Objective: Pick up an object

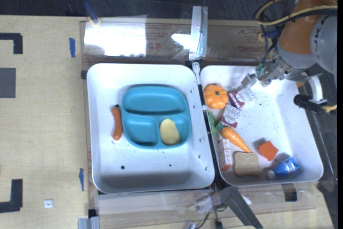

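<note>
Grey arm (327,43) w/ orange band (297,35), yellow & black cables (273,8), small metallic tool (250,81)

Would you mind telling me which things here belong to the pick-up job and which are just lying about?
Belonging to the job:
gripper, over the right bin
candidates in that bin: pumpkin, carrot, bread slice, orange block, blue object, wrapper

Lying about:
left bin
blue tray holding a yellow lemon-like item
orange sausage beside the tray
</note>
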Tool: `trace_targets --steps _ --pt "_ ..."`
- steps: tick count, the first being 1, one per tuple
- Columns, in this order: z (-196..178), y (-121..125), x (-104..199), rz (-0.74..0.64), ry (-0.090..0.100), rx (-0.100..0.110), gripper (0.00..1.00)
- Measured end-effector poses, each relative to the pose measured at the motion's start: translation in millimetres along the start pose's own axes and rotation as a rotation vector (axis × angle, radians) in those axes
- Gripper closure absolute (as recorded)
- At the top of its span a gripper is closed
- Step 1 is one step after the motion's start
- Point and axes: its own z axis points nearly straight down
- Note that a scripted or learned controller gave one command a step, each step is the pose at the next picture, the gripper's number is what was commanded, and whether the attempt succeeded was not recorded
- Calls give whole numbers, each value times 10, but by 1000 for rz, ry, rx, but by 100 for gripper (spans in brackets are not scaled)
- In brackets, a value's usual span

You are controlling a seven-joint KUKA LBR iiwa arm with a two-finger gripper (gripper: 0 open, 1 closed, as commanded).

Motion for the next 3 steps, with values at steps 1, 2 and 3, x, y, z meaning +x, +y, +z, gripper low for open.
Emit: trace_targets --steps 1,2,3 --pt "154 236 565 130 -2 9 0" --pt "207 94 624 145 7 19 0" --pt "27 153 611 144 2 0 100"
